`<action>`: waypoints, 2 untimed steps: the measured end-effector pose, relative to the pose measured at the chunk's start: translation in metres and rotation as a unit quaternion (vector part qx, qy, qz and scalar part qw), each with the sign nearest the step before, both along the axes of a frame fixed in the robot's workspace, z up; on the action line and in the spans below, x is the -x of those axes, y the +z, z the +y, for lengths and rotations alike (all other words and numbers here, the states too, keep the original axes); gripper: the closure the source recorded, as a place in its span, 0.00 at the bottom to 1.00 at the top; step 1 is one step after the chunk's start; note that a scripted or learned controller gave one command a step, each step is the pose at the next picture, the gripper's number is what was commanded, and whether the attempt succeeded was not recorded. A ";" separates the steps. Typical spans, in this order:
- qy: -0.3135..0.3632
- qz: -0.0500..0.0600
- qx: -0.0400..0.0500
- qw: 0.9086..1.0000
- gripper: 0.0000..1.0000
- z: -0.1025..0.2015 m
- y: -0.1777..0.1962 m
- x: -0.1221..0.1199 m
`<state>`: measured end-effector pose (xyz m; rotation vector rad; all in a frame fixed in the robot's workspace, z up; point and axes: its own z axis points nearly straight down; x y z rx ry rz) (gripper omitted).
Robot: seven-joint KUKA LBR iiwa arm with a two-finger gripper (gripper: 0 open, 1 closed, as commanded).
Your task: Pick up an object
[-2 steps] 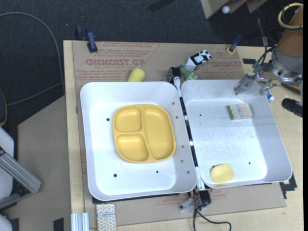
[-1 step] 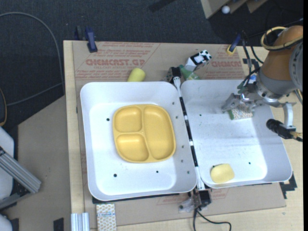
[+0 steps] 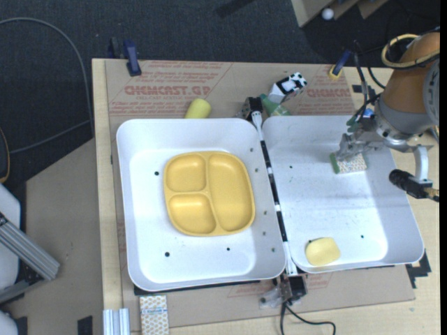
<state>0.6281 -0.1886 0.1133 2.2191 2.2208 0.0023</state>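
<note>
Grey KUKA arm with orange band (image 3: 412,68) reaches in from the right over the right shallow white bin (image 3: 314,194). Its gripper (image 3: 351,152) sits low at the bin's upper right, right on top of a small flat sponge-like pad, pale with a green edge (image 3: 347,163). Jaws state: cannot tell, the wrist body hides the tips, so no call on whether the pad is pinched. Pad looks flat on the bin floor, touching or just under the tool.

Other candidate in the same bin: a small rounded yellow soft lump (image 3: 322,250) near the front edge, well apart from the gripper.

Left shallow white bin (image 3: 140,250) holds a yellow three-compartment plastic plate (image 3: 209,192), lying centred and flat. A yellow cylinder-ish piece (image 3: 198,108) and a black-and-white toy (image 3: 290,86) sit on the desk (image 3: 167,82) behind the bins, outside the work area.

Judgement: arm is positioned for a top-down grasp on the pad; thin flat item, so the grip could easily miss.
</note>
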 end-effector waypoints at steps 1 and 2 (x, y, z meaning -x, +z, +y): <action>0.000 0.000 0.000 1.000 0.00 0.000 0.000 0.000; 0.000 -0.003 0.003 1.000 0.00 0.031 -0.023 -0.010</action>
